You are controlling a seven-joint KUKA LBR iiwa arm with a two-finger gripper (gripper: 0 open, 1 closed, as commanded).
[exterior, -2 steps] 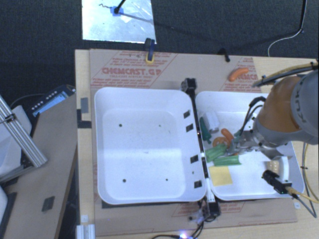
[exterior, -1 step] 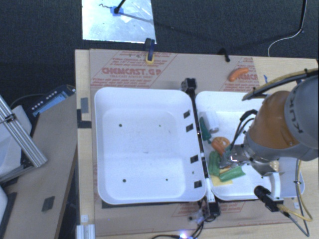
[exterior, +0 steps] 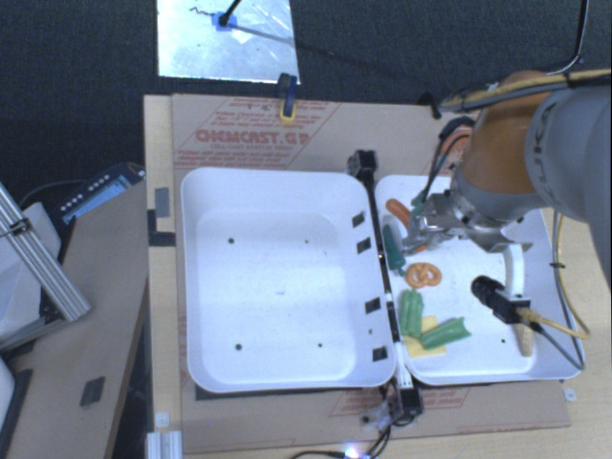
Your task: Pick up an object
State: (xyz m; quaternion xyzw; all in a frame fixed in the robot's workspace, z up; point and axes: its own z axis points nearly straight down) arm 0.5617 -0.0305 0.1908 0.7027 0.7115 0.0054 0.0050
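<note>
While the claw (exterior: 427, 226) hangs low over the right bin (exterior: 535, 366), I can't tell its spread; an orange pretzel (exterior: 423, 274) lies just below it, green pieces (exterior: 411, 311) beyond.

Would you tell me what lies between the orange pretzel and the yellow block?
In the camera view, a green piece lies between the pretzel and the yellow block.

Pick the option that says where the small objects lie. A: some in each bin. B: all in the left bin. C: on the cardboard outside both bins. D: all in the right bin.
D: the orange pretzel-shaped piece, the green pieces and the yellow piece all lie in the right bin, below the arm.
</note>
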